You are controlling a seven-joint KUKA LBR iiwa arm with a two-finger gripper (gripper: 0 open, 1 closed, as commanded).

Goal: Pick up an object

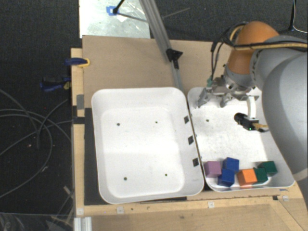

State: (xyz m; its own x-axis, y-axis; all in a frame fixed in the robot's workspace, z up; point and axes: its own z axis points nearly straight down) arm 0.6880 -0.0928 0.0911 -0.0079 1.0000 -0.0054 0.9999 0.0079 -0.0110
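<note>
Coloured blocks are huddling at the near end of the right bin: purple block, two blue blocks, orange block, green block. Up at the far end, the gripper is hanging with jaws apart, gripping nothing. Aiming for the purple one, at the cluster's edge, looks the cleanest approach.
</note>
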